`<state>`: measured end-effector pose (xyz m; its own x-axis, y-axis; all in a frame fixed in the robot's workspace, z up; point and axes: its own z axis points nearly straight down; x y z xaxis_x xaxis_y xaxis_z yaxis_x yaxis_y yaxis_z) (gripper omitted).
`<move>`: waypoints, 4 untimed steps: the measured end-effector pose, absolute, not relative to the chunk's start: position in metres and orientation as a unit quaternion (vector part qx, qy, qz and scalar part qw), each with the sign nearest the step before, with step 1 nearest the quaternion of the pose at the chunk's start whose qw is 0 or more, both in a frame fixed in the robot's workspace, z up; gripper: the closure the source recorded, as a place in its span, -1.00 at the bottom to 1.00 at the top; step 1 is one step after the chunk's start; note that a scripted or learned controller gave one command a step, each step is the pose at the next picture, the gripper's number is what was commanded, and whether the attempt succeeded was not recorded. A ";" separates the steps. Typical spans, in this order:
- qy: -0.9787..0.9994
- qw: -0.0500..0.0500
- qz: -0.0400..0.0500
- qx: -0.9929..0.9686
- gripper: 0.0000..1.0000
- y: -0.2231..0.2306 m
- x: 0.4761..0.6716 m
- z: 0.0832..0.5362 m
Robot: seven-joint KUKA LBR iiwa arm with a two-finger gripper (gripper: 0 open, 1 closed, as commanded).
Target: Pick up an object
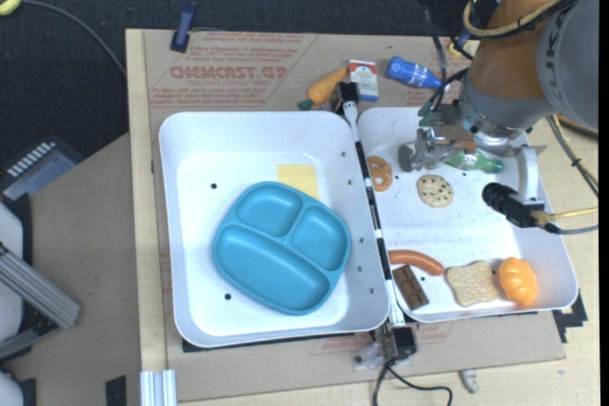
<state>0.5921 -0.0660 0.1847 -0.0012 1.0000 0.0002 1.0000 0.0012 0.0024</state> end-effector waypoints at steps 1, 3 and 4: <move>0.707 -0.001 -0.001 0.708 1.00 -0.115 0.594 0.125; 0.707 0.001 0.001 0.707 1.00 -0.075 0.625 0.185; 0.707 0.001 0.000 0.707 1.00 -0.116 0.666 0.147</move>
